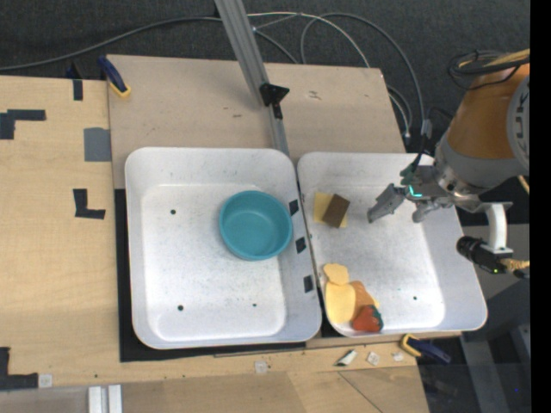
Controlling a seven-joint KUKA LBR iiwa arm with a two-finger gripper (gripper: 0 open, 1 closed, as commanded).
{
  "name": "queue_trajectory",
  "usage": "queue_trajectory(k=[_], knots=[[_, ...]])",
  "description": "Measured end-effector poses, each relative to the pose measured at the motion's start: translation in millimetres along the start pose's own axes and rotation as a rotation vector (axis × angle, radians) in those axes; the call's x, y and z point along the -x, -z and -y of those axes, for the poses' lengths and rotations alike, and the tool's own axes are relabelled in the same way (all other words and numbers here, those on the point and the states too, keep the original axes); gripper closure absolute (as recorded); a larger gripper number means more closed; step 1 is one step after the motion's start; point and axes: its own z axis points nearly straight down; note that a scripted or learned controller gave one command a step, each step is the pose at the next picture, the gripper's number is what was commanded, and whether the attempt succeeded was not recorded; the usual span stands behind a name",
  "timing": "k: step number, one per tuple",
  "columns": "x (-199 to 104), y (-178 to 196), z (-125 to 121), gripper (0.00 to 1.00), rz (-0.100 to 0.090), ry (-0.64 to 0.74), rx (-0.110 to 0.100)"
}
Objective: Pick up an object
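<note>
A teal bowl (255,224) sits in the left bin (172,299), near its right side. In the right bin (430,291), a yellow and brown block (331,208) lies at the upper left. A pile of pale yellow pieces (341,294) with a red and orange piece (368,318) rests in the near left corner. My gripper (404,211) hangs over the right bin's upper right part, to the right of the block and apart from it. Its fingers stand open with nothing between them.
A slanted metal pole (250,58) crosses the bench behind the bins. Cables (362,33) loop at the back right. Blue and yellow clamps (114,76) grip the board's edges. Small white scraps (357,357) lie in front of the right bin.
</note>
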Motion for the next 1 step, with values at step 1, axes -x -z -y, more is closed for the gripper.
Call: queue_trajectory(k=[1], knots=[[7.8, -58.7, 5.8, 0.00, 0.000, -0.002, -0.007]])
